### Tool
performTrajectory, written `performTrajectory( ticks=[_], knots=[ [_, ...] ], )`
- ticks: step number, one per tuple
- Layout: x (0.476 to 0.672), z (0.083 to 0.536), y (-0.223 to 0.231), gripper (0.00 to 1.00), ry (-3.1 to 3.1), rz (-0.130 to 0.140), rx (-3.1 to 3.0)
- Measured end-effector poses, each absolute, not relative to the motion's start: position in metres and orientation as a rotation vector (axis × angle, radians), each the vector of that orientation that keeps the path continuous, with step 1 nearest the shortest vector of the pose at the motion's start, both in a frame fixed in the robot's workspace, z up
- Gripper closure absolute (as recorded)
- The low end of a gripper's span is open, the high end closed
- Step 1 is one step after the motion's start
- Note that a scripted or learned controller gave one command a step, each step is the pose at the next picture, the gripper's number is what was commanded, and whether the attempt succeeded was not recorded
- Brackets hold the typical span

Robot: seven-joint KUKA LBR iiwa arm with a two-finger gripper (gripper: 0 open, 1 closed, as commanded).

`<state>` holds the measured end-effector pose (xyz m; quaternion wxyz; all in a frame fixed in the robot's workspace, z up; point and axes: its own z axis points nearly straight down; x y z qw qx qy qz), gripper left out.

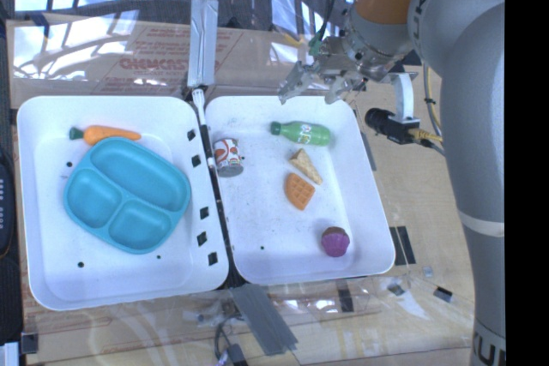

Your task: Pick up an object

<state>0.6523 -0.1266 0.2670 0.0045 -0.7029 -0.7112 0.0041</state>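
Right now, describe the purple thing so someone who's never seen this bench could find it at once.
Look in the right bin, the one nearer the arm. Go to its front right corner: the small purple object lies there alone. Its rounded shape and purple colour set it apart from the orange waffle piece and green bottle farther back.

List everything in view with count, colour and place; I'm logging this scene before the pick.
divided plate: 1, blue, left bin
toy carrot: 1, orange with green top, left bin, by the plate's far edge
can: 1, red and white, right bin, left side
bottle: 1, green, lying down, right bin
sandwich wedge: 1, tan, right bin
waffle: 1, orange, right bin
purple toy: 1, right bin, near corner
bins: 2, white, side by side
arm: 1, grey, orange band
tool: 1, above right bin's far edge
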Motion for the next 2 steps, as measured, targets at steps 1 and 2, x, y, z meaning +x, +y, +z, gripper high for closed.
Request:
performTrajectory(
  ticks=[1,2],
  knots=[
    [0.604,0.193,-0.174,0.00,-2.101,0.016,-2.321],
    [0.605,0.091,-0.185,0.00,-2.070,0.005,-2.358]
  ],
)
